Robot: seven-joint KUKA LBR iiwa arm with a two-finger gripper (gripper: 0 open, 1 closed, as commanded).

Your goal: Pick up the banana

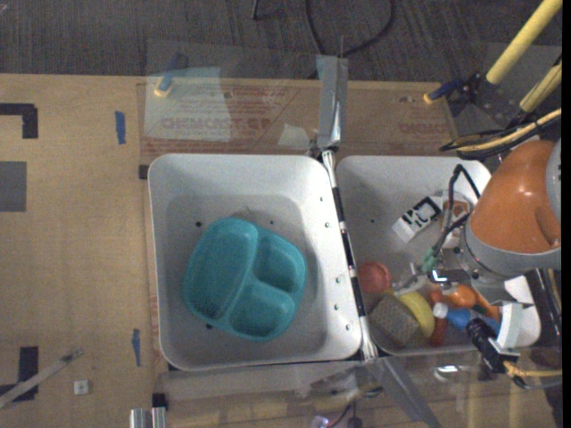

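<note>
While I watch from the camera above, I see two white bins side by side on the counter (71,266), which is a light wooden surface with some blue tape marks. The left bin (169,185) sits in the middle of the frame and carries a teal divided plate (244,278), lying a little tilted, with three compartments. The right bin (375,185) is in the right part of the frame, and the things in it are crowded at its lower edge.

The banana (417,312) lies in the right bin, near the lower edge, yellow and curved. Just beside it on the left is a brown, rough block like a sponge (393,320), touching it or almost touching; I cannot tell which. Above the sponge is a small red round object (375,277). To the right of the banana I see an orange and blue thing (464,308), partly hidden under the arm. A small white box with black marks (416,216) rests higher in the same bin, well apart from the banana.

The arm (517,212) comes in from the right side of the frame, with its large orange band over the right bin. The hand (439,276) is low over the crowded corner, just above the banana. Cables and the wrist hide its tips, so I cannot tell if the hand is open or closed, and I see nothing clearly held in it.
</note>
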